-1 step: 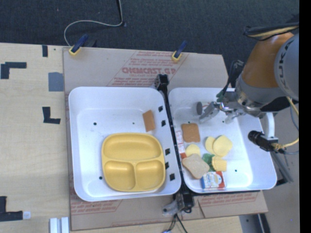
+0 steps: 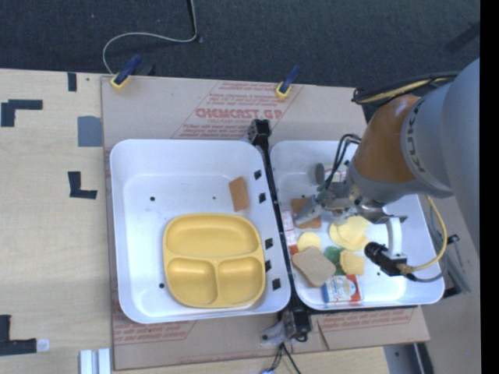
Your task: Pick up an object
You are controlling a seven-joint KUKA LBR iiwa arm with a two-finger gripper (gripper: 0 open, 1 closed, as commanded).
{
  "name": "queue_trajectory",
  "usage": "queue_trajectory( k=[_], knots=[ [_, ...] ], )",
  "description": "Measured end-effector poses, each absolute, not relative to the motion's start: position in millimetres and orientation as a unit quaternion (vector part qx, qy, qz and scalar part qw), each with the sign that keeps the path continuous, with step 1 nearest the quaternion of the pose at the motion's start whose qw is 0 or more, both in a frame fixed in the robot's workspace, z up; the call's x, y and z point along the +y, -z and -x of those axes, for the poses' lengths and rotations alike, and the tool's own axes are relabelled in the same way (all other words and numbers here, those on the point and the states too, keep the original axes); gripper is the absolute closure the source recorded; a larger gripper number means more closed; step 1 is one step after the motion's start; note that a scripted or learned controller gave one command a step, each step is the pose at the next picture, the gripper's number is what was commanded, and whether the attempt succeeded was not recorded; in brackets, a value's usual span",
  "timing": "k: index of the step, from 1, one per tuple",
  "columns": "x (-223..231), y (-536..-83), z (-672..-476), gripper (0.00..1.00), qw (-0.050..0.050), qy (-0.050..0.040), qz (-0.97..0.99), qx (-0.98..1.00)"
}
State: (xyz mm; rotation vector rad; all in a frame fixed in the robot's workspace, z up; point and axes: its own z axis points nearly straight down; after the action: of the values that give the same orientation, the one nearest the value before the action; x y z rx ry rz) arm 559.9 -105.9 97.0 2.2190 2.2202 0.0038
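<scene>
My gripper point(image 2: 321, 196) hangs low over the middle of the right bin point(image 2: 405, 287), under the orange-banded wrist. Just left of it lie a small brown piece point(image 2: 299, 206) and an orange piece point(image 2: 309, 223). Below it sit a pale yellow chunk point(image 2: 348, 231), a round yellow piece point(image 2: 309, 241), a green bit point(image 2: 334, 254) and another yellow piece point(image 2: 352, 264). A tan bread slice point(image 2: 313, 266) and a white packet with red and blue print point(image 2: 341, 289) lie near the bin's front. I see nothing lifted clear of the bin floor.
The left bin point(image 2: 132, 178) holds a yellow divided plate point(image 2: 214, 259) and a small brown block point(image 2: 238, 194) near its right wall. A black divider point(image 2: 267, 201) runs between the bins. The bulky grey arm point(image 2: 460, 131) covers the right bin's far right side.
</scene>
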Motion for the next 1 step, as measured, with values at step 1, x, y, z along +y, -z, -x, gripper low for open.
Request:
queue_trajectory(
  k=[1],
  knots=[
    [-103.4,-85.5,-592.8,0.00,0.002,0.0017,-0.707,0.707]
  ],
)
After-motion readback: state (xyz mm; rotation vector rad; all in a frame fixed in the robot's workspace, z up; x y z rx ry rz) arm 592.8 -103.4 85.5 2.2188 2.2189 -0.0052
